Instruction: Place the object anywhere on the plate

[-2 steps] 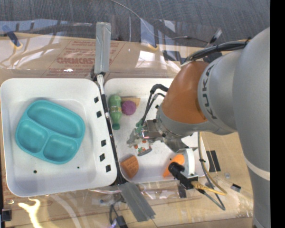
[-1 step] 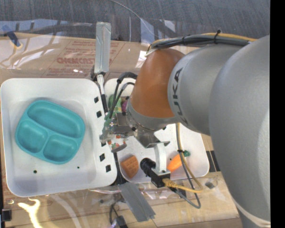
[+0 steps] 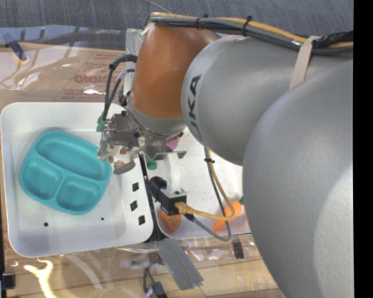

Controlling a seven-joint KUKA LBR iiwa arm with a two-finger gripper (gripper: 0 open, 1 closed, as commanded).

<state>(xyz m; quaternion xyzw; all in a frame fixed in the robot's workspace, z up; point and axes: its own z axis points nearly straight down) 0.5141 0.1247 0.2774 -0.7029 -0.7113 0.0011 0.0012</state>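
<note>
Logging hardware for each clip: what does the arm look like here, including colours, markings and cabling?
The arm has bulky, rounded, glossy grey links with black KUKA lettering on the shell and a wide orange band above the wrist. Black and yellow cables run along its top, tied with a beige strap. The gripper is a small metal assembly with thin wires.

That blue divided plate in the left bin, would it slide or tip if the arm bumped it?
The plate looks like smooth moulded plastic, so it is probably light and stiff. It lies flat and low on the white bin floor, so tipping seems unlikely. On that smooth surface it would more likely slide when nudged.
</note>
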